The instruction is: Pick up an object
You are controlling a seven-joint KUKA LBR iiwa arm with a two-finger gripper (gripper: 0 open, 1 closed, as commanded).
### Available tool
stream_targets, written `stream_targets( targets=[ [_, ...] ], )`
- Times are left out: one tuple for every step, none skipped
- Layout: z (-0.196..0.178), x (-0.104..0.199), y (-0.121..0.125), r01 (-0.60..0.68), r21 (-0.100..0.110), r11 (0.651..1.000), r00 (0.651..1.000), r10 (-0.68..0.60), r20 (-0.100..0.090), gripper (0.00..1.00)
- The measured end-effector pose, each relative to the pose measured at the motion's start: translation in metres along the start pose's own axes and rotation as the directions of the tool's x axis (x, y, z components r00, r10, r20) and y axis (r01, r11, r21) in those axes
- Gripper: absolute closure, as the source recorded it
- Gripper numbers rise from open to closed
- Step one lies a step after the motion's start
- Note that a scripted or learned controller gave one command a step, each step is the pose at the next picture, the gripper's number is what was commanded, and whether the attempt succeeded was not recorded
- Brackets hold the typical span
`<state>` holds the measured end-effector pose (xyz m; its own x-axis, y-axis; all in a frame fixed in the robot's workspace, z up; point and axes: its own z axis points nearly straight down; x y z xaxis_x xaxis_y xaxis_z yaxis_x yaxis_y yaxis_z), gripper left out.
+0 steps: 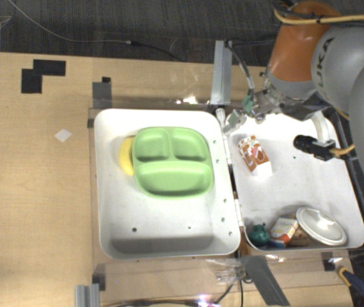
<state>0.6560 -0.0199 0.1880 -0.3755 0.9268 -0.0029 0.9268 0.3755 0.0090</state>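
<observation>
My gripper (240, 114) hangs over the far left corner of the right bin (335, 190), close to the wall between the two bins, and I see nothing in it. A small white carton with red print (254, 153) lies just in front of it, toward the bin's middle. Along the right bin's near edge sit a teal object (259, 235), a small orange and red box (285, 229) and a white round lid or bowl (321, 226). In the left bin (162, 229) a green divided plate (171, 160) lies partly over a yellow object (125, 156).
The grey arm with its orange band (297, 43) reaches in from the upper right, above the right bin's far edge. A metal post (219, 72) stands behind the gap between the bins. Wooden bench top (34, 171) spreads to the left.
</observation>
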Motion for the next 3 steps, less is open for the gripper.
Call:
stream_targets(
  targets=[
    [0.063, -0.056, -0.047, -0.025, 0.005, 1.000, 1.000, 0.025, 0.000, 0.00],
    [0.100, -0.048, -0.065, 0.155, 0.001, 0.988, 0.988, -0.155, 0.000, 0.00],
    [0.087, -0.049, -0.062, 0.155, -0.006, 0.988, 0.988, -0.155, 0.007, 1.00]
  ],
)
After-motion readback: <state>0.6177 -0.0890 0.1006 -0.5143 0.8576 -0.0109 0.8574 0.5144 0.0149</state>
